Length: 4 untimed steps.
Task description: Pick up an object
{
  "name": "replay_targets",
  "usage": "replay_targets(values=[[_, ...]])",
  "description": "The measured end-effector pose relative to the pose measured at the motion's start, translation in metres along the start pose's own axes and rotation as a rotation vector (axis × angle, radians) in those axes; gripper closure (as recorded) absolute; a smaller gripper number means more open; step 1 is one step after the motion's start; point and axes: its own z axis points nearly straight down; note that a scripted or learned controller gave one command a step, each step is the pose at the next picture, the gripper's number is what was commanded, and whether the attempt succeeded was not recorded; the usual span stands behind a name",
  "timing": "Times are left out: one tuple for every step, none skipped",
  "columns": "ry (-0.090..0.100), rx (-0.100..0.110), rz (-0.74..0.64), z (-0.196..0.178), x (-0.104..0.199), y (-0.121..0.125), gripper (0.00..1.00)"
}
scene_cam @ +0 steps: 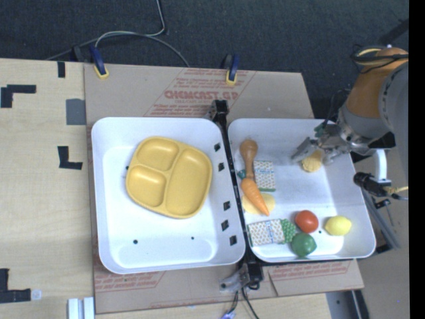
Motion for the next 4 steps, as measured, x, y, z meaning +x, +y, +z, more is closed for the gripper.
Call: replay_targets(values=[[-0.003, -0.010, 0.000, -0.063, -0.001, 0.021, 0.00], [-0.005, -0.011, -0.001, 0.022, -0.001, 0.017, 0.00], [-0.009, -0.014, -0.003, 0.011, -0.002, 0.018, 1.00], [-0.001, -0.009, -0.001, -0.010, 0.043, 0.040, 1.00]])
